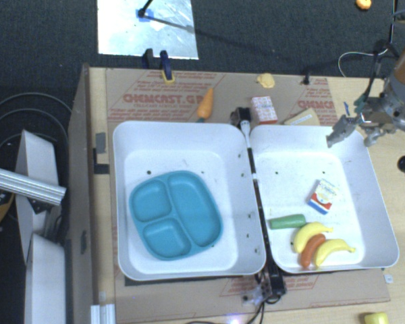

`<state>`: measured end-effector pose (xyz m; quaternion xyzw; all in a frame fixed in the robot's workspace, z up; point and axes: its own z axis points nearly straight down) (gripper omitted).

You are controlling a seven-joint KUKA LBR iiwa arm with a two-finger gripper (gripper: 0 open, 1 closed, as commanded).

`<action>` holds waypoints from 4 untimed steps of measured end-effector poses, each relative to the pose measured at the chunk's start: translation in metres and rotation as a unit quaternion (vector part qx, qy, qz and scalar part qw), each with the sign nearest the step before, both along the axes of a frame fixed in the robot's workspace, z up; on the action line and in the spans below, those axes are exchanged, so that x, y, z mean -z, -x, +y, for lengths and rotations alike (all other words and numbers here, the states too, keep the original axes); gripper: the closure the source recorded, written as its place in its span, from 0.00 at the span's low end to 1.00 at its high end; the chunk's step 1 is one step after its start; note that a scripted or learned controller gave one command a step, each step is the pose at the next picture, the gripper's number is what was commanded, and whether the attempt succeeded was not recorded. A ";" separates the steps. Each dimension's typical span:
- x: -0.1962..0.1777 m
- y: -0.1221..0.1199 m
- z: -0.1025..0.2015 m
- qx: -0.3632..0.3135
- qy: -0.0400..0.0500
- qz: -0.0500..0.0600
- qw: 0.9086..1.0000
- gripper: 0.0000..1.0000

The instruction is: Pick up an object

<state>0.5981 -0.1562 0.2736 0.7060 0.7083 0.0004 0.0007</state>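
My claw is hanging over the far right corner of the right white plastic bin, its two grey fingers spread apart with nothing between them.

Below me, toward the near side of that bin, a small cluster of toy things is lying on the floor. Nearest to my claw is a small flat carton, white with blue and orange-red printing, lying tilted and well apart from my fingers. Farther off toward the near rim, a short green cylinder-like stick is lying on its side close to the divider between the bins. Just beyond it, two yellow plastic bananas are lying with a red-orange sausage-shaped piece between them, all three touching, close to the near wall.

Away to my left, in the left white bin, a teal plastic plate with three compartments is resting flat, well apart from my claw.
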 end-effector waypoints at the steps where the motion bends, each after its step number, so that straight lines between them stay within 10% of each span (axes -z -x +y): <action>1: 0.128 0.024 -0.053 0.003 0.000 0.004 1.000 0.00; 2: 0.163 0.023 -0.024 -0.001 -0.001 0.001 1.000 0.00; 3: 0.151 0.022 -0.026 -0.001 0.000 -0.001 1.000 1.00; 4: 0.151 0.022 -0.026 -0.001 0.000 -0.001 1.000 0.00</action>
